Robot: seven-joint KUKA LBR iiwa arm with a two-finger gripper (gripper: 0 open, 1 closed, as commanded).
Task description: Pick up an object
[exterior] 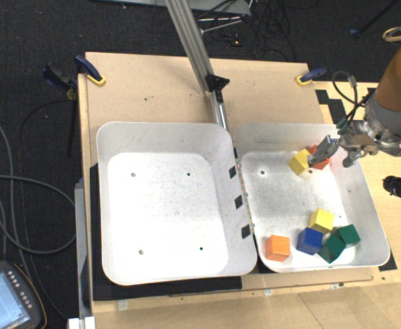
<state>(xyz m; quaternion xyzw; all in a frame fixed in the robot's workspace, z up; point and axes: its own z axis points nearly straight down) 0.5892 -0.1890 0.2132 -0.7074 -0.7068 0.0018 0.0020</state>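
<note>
No readable writing anywhere. Dark floor with cables, then the tan surface [159, 94] and two white bins: left bin [111, 204], right bin [282, 184]. My fingers [337, 149] are spread wide near the right bin's far wall, just beside a yellow block [299, 162] and something red [320, 157]; other blocks sit near the front corner.

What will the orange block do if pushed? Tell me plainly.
The orange block looks rigid and flat-faced, so it would probably slide, not roll. It sits near the right bin's front wall, which would likely stop it. It seems small, probably light.
</note>
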